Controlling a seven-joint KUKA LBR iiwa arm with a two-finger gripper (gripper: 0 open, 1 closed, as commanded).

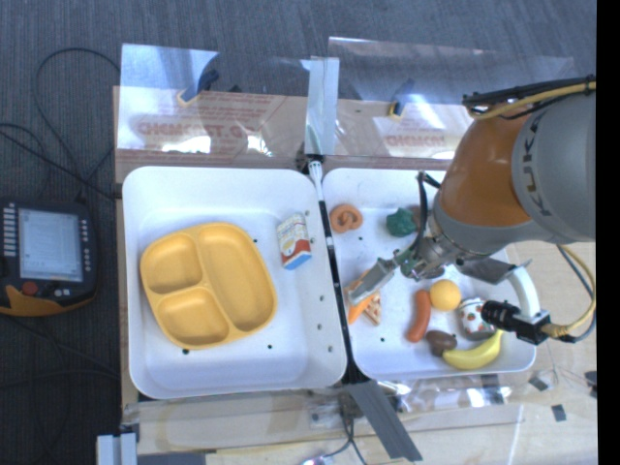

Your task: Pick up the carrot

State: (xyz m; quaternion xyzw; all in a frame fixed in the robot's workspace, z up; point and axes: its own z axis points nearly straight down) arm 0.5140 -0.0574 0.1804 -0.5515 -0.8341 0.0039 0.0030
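One camera hangs above the bench (242,153) and looks down at a slant, far enough off to take in both bins (232,376) whole. The arm (523,177) enters from the right edge and looms large, so it probably rises close under the lens.

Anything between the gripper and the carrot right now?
Nothing in the camera view: the gripper sits directly above the carrot by the right bin's left wall, with no other item between them. Hot dog lies off to the right.

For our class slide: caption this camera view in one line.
Gripper low over the carrot in the right bin.
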